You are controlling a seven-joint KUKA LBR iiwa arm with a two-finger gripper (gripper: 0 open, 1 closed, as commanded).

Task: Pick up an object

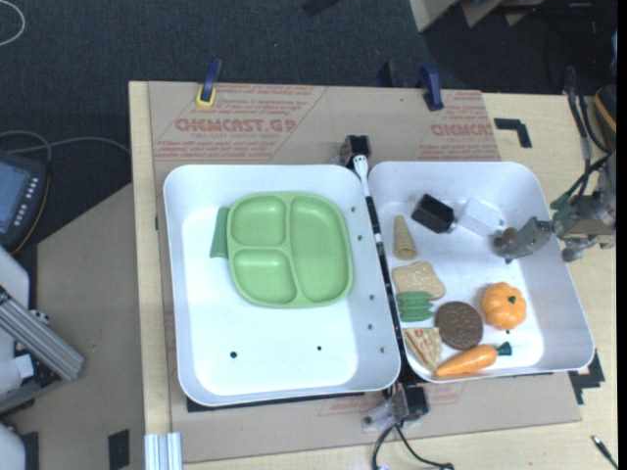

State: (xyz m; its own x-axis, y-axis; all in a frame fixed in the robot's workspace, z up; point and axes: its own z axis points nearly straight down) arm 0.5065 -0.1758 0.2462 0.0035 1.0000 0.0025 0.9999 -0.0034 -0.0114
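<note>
Along the right bin's (387,194) near edge, toy foods crowd together: carrot (465,361), cookie (458,324), pumpkin (504,305). Whether the gripper (511,242), hovering at the bin's right side, is spread or pinched, I cannot tell. Descending there risks grabbing nothing or knocking neighbours.

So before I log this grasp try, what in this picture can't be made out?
- Gripper, camera view: small and blurred, so finger state is unclear.
- Arm: cut off by the right edge.
- Pizza slice: partly covered by the carrot and the cookie.
- White object: blends into the right bin.
</note>
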